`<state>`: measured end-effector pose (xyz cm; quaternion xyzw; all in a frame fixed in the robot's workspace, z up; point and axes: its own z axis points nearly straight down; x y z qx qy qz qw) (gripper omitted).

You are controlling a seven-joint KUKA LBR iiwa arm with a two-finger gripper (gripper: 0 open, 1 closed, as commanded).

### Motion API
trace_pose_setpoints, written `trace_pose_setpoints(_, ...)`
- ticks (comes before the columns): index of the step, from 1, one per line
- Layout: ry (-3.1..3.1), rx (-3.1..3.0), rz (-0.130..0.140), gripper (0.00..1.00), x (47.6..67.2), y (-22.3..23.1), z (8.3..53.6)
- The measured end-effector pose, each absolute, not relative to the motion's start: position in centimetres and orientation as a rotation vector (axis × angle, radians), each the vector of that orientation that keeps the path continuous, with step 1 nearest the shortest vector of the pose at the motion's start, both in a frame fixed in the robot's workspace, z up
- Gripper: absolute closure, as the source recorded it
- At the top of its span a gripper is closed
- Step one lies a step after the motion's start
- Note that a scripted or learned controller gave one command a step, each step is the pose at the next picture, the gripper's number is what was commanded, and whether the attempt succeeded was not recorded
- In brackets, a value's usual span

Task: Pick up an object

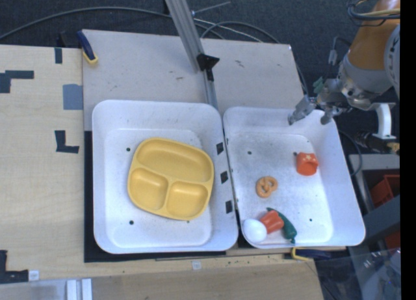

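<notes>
Over the right bin's point(338, 162) far rim the gripper point(312, 114) hangs spread and empty, likely staging above loose pickables: orange block point(307, 163), pretzel point(266, 186), white egg point(254, 230).

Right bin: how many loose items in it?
4. An orange block at mid-right, a pretzel near the centre, a white egg at the near-left corner, and a red pepper with a green stem right beside the egg. Nothing looks hidden.
</notes>
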<state>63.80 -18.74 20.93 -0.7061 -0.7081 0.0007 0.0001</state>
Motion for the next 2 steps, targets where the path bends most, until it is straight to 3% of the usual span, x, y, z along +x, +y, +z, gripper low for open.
trace_pose_setpoints(1,-2.224,-2.218,0.003,0.0,63.8,-18.8,20.9)
trace_pose_setpoints(2,-2.222,-2.216,0.007,0.0,63.7,-18.6,16.6)
